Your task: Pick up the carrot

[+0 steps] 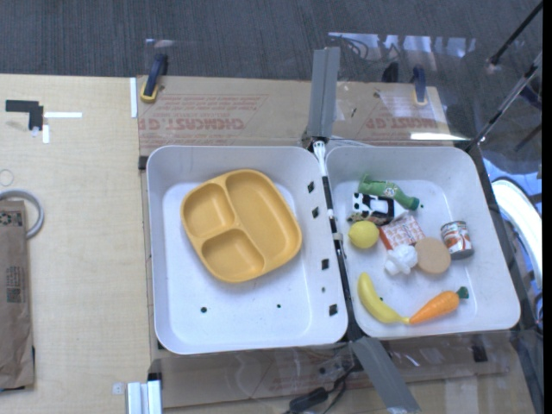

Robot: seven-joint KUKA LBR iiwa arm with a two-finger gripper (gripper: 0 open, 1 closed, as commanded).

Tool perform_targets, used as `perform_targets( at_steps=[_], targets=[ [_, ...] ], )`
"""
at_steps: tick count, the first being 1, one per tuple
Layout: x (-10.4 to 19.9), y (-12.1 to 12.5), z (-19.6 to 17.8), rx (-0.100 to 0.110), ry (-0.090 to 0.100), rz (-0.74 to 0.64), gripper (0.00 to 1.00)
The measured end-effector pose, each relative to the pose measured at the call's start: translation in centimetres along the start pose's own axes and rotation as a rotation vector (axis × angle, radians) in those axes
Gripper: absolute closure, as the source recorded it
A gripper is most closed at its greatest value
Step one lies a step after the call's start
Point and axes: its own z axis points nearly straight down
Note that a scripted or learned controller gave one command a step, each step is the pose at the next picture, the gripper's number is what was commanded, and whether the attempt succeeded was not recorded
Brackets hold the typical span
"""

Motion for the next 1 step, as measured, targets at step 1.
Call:
perform_targets(
  at_steps=[1],
  targets=[
    [0.10,0.09,0.00,-0.001,-0.001,-0.458,0.00]
  ],
)
